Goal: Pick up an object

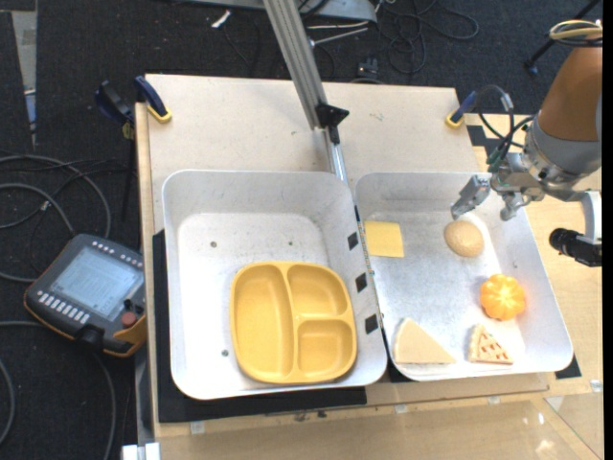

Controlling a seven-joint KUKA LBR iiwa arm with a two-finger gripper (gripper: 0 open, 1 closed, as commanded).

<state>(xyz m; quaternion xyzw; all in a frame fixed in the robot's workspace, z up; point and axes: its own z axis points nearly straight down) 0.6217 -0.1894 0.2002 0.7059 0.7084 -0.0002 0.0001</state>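
Nothing is lifted yet: the gripper (491, 197) hangs with fingers spread and empty just above the pale round bun (465, 239), which sits in the right bin (421, 192), grasp and lift left.

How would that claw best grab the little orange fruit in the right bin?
Probably straight down from above, with the fingers closing across the widest middle of the orange. It is round, so any pair of opposite sides will do. It sits apart from the waffle wedge and the beige ball, leaving room either side. The gripper hangs over the bin's far end.
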